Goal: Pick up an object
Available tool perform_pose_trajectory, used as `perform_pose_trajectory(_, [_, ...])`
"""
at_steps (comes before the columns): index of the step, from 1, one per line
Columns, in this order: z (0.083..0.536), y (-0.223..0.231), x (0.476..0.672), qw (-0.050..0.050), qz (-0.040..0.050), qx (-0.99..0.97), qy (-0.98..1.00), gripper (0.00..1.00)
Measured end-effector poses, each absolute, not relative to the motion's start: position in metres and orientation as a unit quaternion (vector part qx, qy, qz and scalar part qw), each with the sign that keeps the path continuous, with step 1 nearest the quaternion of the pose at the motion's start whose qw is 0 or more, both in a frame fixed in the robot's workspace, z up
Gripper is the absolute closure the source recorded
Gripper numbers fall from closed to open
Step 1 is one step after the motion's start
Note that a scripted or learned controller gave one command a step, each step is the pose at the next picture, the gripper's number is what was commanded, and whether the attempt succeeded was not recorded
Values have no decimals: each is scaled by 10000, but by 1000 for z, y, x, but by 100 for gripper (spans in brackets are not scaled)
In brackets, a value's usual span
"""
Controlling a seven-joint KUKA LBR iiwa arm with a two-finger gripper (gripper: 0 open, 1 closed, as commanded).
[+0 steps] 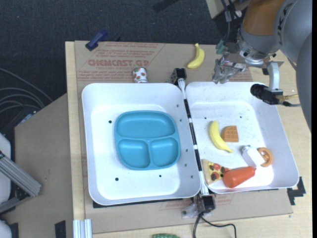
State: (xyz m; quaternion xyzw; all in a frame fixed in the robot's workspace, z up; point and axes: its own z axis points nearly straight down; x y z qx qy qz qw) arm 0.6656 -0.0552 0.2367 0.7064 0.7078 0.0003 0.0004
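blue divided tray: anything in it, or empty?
Empty. The blue tray in the left bin shows all three compartments bare; the toy food lies in the right bin.

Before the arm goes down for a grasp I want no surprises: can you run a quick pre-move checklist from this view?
1. Tool above the right bin's far rim, away from the items: ok.
2. Nothing seen between its fingers: ok.
3. Fingers open for a grasp: cannot tell.
4. Targets in right bin: banana, waffle, carrot, pizza slice: ok.
5. Carrot touches pizza slice, so a clean single pick there: not ok.
6. Blue tray lies in left bin, apart: ok.
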Motion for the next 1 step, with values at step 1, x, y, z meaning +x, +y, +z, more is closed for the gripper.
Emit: perform_pose_trajectory(1, [238,-56,666,11,2,7068,7074,0])
